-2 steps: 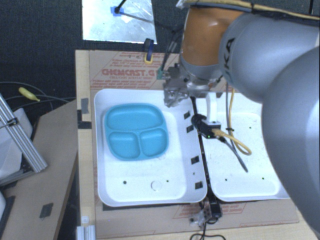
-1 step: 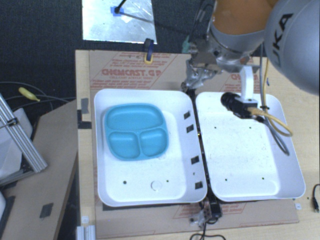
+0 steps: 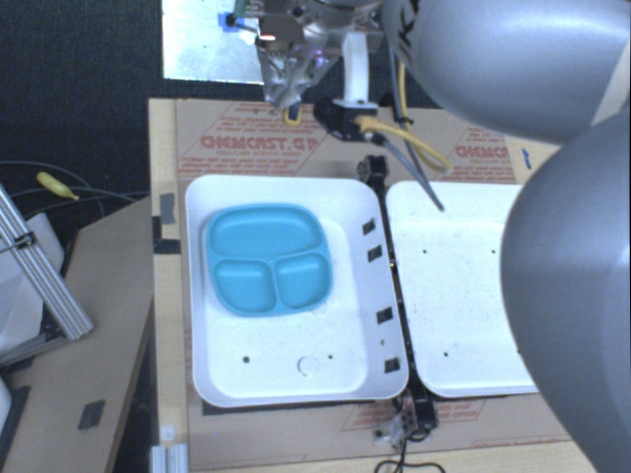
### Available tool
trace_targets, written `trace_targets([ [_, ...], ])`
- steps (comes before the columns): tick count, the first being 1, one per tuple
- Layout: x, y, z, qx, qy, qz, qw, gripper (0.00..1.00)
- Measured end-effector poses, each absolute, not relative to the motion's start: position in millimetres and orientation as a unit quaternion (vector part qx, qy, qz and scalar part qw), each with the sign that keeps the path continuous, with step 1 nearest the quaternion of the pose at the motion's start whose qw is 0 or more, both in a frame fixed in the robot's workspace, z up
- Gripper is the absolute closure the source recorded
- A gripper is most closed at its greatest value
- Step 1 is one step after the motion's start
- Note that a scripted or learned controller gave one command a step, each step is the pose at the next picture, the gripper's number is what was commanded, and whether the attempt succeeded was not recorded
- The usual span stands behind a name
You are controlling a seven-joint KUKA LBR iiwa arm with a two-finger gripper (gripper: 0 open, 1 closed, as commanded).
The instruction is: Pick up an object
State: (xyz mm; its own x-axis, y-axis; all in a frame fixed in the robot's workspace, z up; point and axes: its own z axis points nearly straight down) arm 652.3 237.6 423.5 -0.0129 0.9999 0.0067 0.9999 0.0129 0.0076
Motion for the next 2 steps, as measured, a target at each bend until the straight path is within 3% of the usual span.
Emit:
trace_targets([
  [1,668.3,234,538,0.705,0.709,0.0070,0.004,1.00],
  [2,668.7,184,464,0.708,0.706,-0.0026,-0.001,1.00],
])
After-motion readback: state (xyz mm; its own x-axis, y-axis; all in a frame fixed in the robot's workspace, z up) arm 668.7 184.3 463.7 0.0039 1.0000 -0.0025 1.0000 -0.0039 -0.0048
